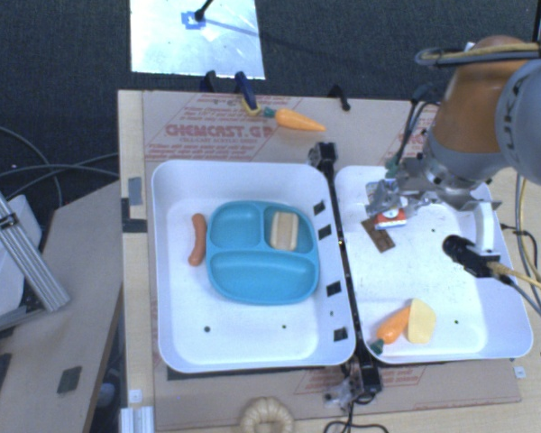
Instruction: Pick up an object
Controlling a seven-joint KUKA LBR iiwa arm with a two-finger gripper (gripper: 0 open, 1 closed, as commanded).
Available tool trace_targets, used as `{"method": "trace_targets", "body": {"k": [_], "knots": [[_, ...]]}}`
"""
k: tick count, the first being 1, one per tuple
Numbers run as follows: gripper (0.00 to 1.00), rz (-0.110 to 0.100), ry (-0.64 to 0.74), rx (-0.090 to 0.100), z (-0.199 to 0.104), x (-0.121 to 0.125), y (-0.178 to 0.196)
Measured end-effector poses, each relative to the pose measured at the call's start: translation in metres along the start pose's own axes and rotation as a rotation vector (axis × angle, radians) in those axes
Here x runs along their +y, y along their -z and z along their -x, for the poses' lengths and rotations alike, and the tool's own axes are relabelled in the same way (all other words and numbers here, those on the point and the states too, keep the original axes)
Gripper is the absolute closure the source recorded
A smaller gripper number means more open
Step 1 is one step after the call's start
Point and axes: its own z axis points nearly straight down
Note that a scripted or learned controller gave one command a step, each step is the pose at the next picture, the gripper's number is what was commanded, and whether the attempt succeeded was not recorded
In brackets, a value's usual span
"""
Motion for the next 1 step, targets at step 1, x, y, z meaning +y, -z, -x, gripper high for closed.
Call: {"method": "trace_targets", "body": {"k": [1], "knots": [[1.0, 0.001, 0.001, 0.001, -0.0584, 0.0157, 0.0132]]}}
